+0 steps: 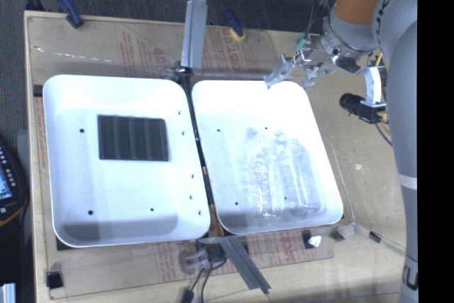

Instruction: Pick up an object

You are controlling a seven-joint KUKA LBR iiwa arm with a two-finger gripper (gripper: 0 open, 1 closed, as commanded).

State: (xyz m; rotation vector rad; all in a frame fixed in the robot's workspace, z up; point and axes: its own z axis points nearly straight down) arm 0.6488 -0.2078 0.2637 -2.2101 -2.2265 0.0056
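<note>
The arm (383, 3) is reaching in from the right, and its gripper (291, 71) is hanging over the far right corner of the right bin (227, 216). Its 2 fingers are spreading apart, so the gripper is standing wide, and there is nothing between them. One fingertip (273, 79) is lying just over the far rim of this bin.

In the right bin a clear plastic pack (281, 172) is lying flat. It is hard to see against the white floor, and I cannot tell what exactly it is. It is sitting in the middle and near part of the bin, well apart from the gripper.

In the left bin (64, 223) a dark ribbed block (133, 138) is lying flat, a little toward the far side.

The 2 bins are sitting side by side on the desk (106, 42), and they are almost touching along the middle. A grey metal bar (192, 32) is standing at the far end of the gap between them, and another bar (245, 267) is lying at the near end. 2 blue clamps (69, 9) (233, 23) are holding the far edge of the desk.
</note>
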